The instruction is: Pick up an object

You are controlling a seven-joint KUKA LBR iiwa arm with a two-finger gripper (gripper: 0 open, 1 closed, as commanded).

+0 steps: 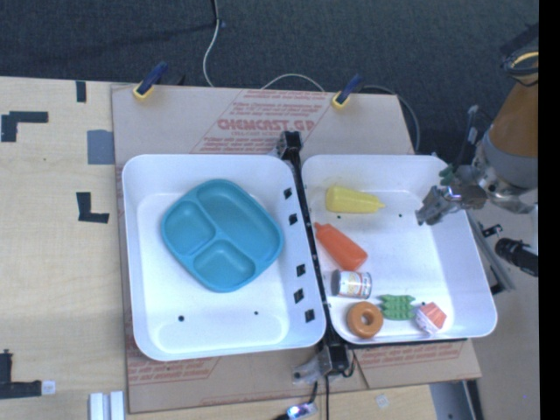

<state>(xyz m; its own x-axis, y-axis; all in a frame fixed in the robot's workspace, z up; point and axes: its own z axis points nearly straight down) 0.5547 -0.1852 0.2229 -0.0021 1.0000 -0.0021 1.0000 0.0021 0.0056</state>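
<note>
A: What's in the left bin [140,234]?
B: A blue divided plate [222,234], lying flat.

A: And the right bin [455,261]?
B: A yellow corn [353,201] near the top, an orange carrot [340,246] below it by the divider, then a small jar [352,283] on its side. At the bottom sit a donut [365,319], a green piece [395,306] and a pink-white item [430,318].

A: The tool [435,204]?
B: Over the right bin's upper right edge, holding nothing, well apart from the corn.
</note>
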